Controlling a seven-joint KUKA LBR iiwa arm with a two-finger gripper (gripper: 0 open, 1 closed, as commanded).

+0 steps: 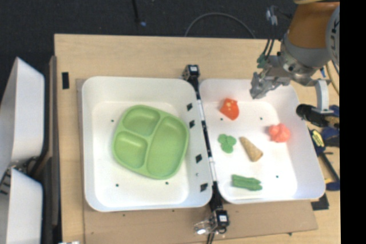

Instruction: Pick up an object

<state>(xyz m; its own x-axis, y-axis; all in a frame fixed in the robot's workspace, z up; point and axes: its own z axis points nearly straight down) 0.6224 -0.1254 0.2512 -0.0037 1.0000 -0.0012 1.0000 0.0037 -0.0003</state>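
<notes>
Approach step, nothing picked yet. My gripper point(258, 90) hangs over the back edge of the right bin point(303, 180), above the floor; nothing lies between the fingers that I can see. Whether the fingers are spread or closed I cannot tell at this slant.

Candidates in the right bin: orange-red toy strawberry point(229, 108) nearest me, just forward and left of the gripper. Pink lumpy toy point(279, 132) to the right. Tan cone point(251, 148) mid-bin, green broccoli-like piece point(227, 143) just beside it. Green pea pod point(246, 182) near the front wall.

Left bin point(91, 180) bears a green divided plate point(151, 141), well apart from me.

Next move, as I judge: shift slightly left and forward over the strawberry, descend, close.

Writing: no labels or brands legible anywhere.
</notes>
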